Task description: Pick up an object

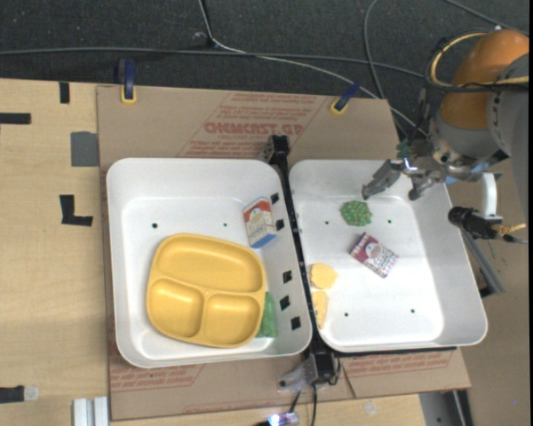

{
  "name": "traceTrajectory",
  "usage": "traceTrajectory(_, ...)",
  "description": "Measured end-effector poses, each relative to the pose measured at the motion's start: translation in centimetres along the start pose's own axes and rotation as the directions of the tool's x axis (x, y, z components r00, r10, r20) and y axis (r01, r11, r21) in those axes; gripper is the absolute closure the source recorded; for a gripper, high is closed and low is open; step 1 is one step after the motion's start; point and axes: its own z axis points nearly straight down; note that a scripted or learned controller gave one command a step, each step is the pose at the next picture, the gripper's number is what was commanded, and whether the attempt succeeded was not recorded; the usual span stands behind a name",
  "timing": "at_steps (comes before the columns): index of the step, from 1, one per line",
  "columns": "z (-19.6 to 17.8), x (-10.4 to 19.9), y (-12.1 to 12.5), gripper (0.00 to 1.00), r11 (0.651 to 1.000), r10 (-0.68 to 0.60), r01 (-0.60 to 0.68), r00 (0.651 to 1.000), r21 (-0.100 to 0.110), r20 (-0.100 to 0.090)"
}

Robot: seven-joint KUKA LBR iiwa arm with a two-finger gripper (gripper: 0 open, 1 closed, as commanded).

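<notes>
Yellow chips (322, 278) sit by the right bin's (444, 327) near-left corner, while the green lump (356, 211) lies just nearward-left of the empty, spread-apart pincer (397, 182).

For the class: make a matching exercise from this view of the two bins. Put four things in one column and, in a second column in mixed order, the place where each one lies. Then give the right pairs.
Things:
1. yellow divided tray
2. green lumpy object
3. small red and white packet
4. small carton

Places:
A. right bin, near its middle
B. left bin, upper right part, near the divider
C. left bin, filling much of its floor
D. right bin, upper part, just below the gripper

Pairs: 1-C, 2-D, 3-A, 4-B
</notes>
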Motion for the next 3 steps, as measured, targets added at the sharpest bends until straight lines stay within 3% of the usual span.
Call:
traceTrajectory(2, 8.0, 1.0, -0.3, 0.0, 1.0, -0.001, 0.001, 1.0, -0.003, 0.001)
traceTrajectory(3, 6.8, 1.0, -0.2, 1.0, 1.0, -0.002, 0.002, 1.0, -0.006, 0.002)
